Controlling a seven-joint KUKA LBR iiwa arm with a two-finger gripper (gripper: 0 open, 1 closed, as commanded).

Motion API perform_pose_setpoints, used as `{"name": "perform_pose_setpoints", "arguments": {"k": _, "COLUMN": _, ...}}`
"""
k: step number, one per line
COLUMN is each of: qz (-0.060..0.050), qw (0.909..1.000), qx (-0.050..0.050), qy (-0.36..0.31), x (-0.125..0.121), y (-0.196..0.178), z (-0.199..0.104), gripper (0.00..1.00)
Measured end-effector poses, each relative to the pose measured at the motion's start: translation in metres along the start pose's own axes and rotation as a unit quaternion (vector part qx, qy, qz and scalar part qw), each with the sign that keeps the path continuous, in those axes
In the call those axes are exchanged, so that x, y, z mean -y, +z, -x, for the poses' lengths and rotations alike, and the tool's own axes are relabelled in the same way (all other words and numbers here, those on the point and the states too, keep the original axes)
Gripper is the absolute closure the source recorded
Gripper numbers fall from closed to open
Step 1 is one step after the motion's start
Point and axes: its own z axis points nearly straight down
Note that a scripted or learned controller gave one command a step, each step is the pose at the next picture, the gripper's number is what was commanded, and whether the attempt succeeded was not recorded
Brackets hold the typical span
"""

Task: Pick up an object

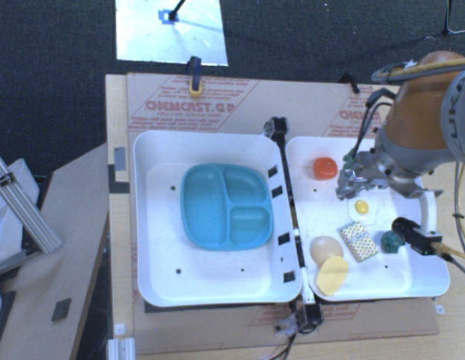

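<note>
The right bin holds several small objects. A red-orange round piece lies at its back left. A toy fried egg sits in the middle. In front of it lie a patterned square block, a dark green lump, a beige oval and a yellow disc. My gripper hangs low over the bin, just behind and left of the egg and to the right of the red-orange piece. I see nothing held in it.
The left bin holds a blue divided plate. A black-clipped divider runs between the bins. The arm's grey body covers the right bin's back right corner, and a black fitting on a white bracket reaches over its right side.
</note>
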Motion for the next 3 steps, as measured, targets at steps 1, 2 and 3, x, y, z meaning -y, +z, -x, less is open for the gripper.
{"name": "perform_pose_setpoints", "arguments": {"k": 1, "qz": 0.000, "qw": 1.0000, "qx": -0.001, "qy": -0.001, "x": -0.023, "y": -0.005, "z": -0.044, "gripper": 1.00}}
{"name": "perform_pose_setpoints", "arguments": {"k": 2, "qz": 0.000, "qw": 1.0000, "qx": 0.000, "qy": 0.000, "x": -0.039, "y": 0.004, "z": -0.094, "gripper": 1.00}}
{"name": "perform_pose_setpoints", "arguments": {"k": 3, "qz": -0.001, "qw": 1.0000, "qx": -0.001, "qy": -0.001, "x": -0.049, "y": 0.011, "z": -0.145, "gripper": 1.00}}
